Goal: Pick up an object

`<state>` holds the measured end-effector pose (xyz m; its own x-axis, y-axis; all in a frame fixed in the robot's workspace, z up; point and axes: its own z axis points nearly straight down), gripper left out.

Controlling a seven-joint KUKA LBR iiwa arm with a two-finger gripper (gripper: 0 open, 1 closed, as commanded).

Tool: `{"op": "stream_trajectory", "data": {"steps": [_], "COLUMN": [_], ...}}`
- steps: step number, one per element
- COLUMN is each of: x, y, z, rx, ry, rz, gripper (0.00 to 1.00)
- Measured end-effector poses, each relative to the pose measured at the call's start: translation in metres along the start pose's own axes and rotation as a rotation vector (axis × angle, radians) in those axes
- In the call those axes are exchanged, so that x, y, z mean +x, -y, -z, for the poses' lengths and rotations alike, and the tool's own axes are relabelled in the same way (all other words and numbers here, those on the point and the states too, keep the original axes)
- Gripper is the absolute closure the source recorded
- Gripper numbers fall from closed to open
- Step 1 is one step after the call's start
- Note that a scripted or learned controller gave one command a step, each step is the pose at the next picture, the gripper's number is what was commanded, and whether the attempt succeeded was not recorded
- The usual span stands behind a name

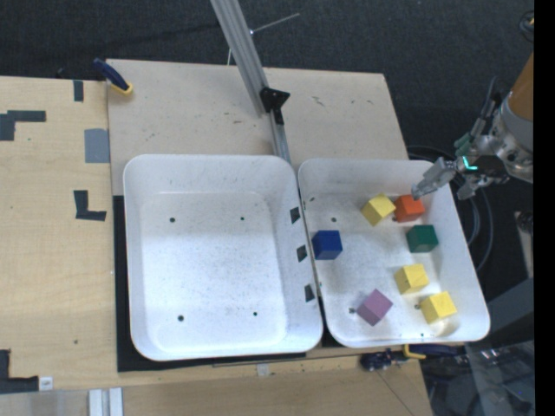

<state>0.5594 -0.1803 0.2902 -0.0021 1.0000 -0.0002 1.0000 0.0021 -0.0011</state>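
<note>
A robotics lab or test cell. A plain wooden desk (217,102) stands on dark carpet (373,24), marked with strips of grey tape (95,144). Two shallow white bins (208,167) sit side by side on a black mat. The right bin holds small coloured cubes (379,209). A metal pole (243,42) rises from the far side of the desk. A robot arm (512,137) with cables reaches in from the right.

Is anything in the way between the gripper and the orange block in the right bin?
Nothing visible does. The gripper hangs just above the orange block, near the right bin's far rim. A yellow block sits close on the orange block's left, which might crowd a finger.
</note>
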Motion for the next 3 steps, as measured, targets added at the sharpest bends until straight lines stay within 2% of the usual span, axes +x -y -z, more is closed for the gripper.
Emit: {"op": "stream_trajectory", "data": {"steps": [1,3], "x": [0.006,-0.002], "y": [-0.003,-0.011], "z": [-0.046,-0.143], "rx": [0.004,0.005], "ry": [-0.001,0.0], "rz": [-0.001,-0.001], "gripper": [0.0,0.0]}}
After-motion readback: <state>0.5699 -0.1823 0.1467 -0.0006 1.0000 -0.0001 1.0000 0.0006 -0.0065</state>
